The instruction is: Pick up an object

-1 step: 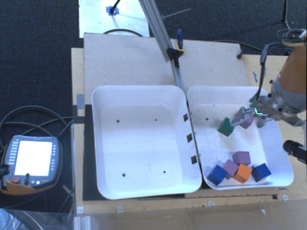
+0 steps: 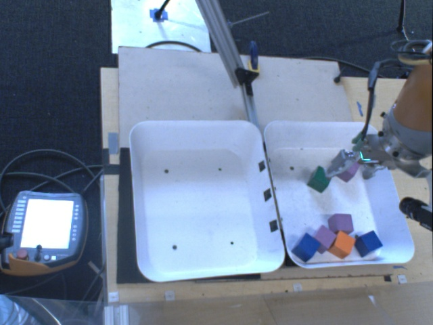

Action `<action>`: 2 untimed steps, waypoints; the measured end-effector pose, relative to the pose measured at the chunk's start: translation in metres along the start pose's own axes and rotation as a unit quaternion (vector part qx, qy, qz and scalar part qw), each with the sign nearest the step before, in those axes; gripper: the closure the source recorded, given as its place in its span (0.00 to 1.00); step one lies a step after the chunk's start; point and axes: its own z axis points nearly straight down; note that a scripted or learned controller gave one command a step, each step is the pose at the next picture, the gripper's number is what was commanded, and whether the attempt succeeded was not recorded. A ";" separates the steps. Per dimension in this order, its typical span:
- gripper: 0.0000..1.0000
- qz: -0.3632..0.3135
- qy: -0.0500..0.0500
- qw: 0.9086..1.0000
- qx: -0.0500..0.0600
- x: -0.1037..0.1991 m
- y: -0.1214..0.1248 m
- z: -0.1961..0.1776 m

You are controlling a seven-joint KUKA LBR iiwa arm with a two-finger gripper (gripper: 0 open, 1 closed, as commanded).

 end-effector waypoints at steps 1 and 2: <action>0.00 0.000 0.000 1.000 0.003 -0.001 0.007 0.059; 0.00 0.001 0.000 1.000 0.003 0.004 0.010 0.121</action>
